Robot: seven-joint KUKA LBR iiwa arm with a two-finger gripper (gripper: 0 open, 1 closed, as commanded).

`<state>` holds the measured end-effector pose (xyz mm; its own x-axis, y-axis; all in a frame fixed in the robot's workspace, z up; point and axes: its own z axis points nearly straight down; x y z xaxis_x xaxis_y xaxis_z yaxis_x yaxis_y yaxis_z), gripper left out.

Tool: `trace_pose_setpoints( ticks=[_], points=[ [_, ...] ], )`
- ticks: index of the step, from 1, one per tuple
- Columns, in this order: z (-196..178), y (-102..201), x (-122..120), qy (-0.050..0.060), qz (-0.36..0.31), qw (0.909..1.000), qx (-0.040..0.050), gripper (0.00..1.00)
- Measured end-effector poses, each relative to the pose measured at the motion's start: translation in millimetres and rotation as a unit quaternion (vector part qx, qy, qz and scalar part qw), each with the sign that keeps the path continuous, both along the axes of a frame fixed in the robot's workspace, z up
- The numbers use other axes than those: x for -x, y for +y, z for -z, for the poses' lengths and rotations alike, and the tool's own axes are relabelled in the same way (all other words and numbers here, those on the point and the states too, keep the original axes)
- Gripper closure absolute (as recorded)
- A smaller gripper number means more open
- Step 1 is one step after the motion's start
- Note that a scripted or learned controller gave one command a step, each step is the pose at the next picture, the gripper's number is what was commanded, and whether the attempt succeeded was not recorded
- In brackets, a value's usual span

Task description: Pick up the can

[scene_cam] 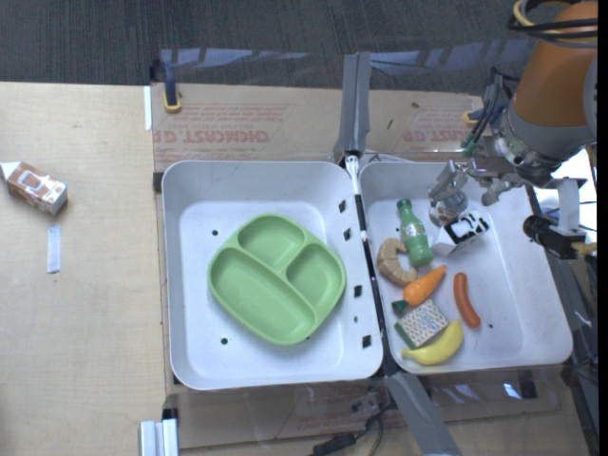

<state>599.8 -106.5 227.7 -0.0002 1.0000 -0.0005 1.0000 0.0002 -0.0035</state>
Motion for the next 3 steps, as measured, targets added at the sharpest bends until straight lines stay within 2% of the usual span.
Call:
trace_pose_setpoints(
  ticks=[1,2,3],
  points=[
    [122.6,-50.0,-30.5,-0.002,0.041,0.9992,0.0006,0.00],
    [111.8,-51.4,-31.3,-0.004,0.042,0.9991,0.0011,1.00],
    [7.7,15.4,-25.6,-0.001,0.079,0.9968,0.0006,1.00]
  ],
)
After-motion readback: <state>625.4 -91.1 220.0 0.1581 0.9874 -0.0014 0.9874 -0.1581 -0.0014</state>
